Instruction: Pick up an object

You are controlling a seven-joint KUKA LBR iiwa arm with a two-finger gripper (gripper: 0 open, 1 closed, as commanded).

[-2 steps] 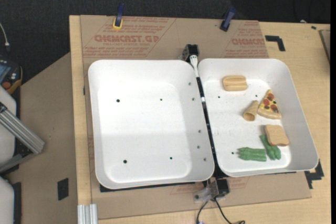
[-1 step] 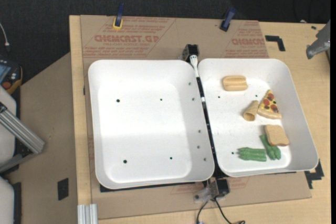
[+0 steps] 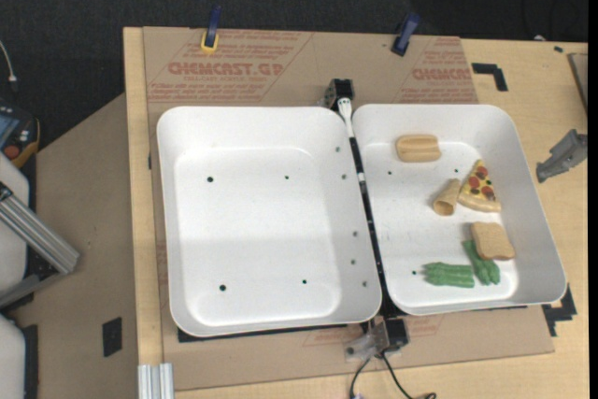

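Red lettering is printed on the brown protective sheet (image 3: 280,61) that covers the worktop behind the two bins. Behind the left bin (image 3: 173,229) the largest line reads roughly "CHEMCAST GP", set at a slight slant; the last letters are soft and not certain. A thinner line of red print runs just above it, too small and blurred to read. Behind the right bin (image 3: 523,163) the same kind of red print repeats, again starting with "CHEMCAST", with its end fading out. More faint red lettering shows on the sheet along the near edge below the bins, unreadable. No numbers or other labels can be read.
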